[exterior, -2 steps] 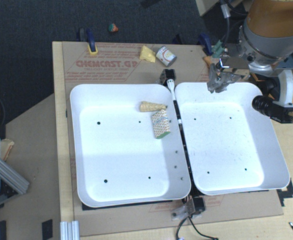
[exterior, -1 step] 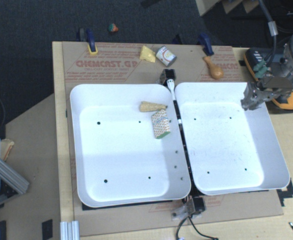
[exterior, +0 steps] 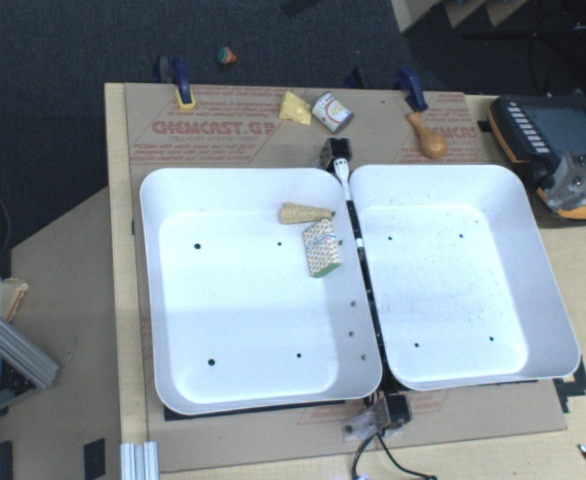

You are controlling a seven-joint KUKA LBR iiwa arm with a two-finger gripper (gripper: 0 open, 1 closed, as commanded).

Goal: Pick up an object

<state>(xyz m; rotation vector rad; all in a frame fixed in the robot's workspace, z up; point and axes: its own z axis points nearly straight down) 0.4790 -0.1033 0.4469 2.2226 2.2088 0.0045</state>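
Note:
Two objects lie in the left bin (exterior: pixel 173 268), near its upper right. A tan cone-shaped piece (exterior: pixel 304 213) lies on its side. Just below it rests a small patterned green-and-white packet (exterior: pixel 321 247), tilted, close to the divider between the bins.
The right bin (exterior: pixel 533 298) sits beside the left one. On the board behind the bins lie a yellow wedge (exterior: pixel 295 109), a small white box (exterior: pixel 332 113) and a wooden pear-shaped piece (exterior: pixel 427 136). Blue clamps (exterior: pixel 182 80) hold the board. A yellow-and-black device (exterior: pixel 551 153) stands at the right.

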